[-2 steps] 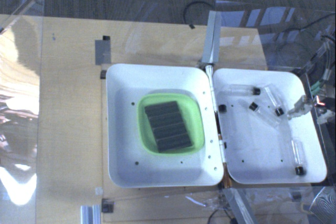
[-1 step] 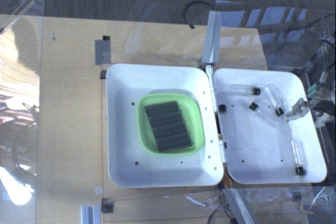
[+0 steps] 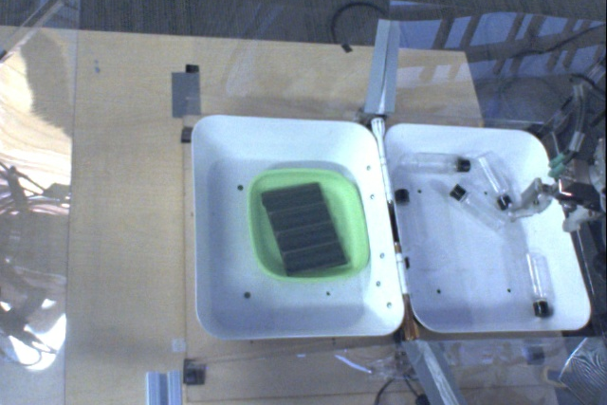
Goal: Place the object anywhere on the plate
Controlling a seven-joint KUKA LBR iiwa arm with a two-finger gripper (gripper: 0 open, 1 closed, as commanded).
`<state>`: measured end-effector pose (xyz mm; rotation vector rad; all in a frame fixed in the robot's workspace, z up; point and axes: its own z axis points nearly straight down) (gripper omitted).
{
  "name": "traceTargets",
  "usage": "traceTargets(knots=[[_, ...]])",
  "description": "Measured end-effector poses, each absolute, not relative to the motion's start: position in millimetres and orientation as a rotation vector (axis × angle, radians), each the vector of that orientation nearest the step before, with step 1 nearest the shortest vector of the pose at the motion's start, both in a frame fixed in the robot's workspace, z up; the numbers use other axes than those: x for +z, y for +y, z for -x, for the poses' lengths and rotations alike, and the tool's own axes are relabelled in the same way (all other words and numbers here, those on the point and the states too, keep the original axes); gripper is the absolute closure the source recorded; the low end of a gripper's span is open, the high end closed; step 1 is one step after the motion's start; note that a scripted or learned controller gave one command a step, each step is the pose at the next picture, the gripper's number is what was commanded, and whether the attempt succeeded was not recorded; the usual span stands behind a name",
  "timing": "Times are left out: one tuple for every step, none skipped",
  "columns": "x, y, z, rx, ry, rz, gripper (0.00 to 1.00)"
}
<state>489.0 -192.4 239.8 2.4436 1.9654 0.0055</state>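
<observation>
A clear tube (image 3: 539, 282) lies nearest, below the gripper (image 3: 537, 195), long axis near-vertical, black cap down. Gripper sits at the right bin's (image 3: 446, 299) edge; grip state unclear. Far left, the green plate (image 3: 260, 232) holds a dark block (image 3: 303, 229).

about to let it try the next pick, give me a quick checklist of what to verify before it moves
1. Plate in place: ok. The green plate sits in the left bin.
2. Room on the plate: not ok. A dark ridged block covers most of its middle.
3. Objects to pick: ok. Clear vials with dark caps lie in the right bin, one apart near the front corner.
4. Gripper position: ok. The gripper is over the right bin beside a cluster of vials.
5. Grasp: cannot tell; the clear vials blur together there.
</observation>
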Motion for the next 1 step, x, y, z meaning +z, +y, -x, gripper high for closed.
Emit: traceTargets(knots=[[247.0,-191.7,-488.9,0.005,1.872,-2.516,0.0]])
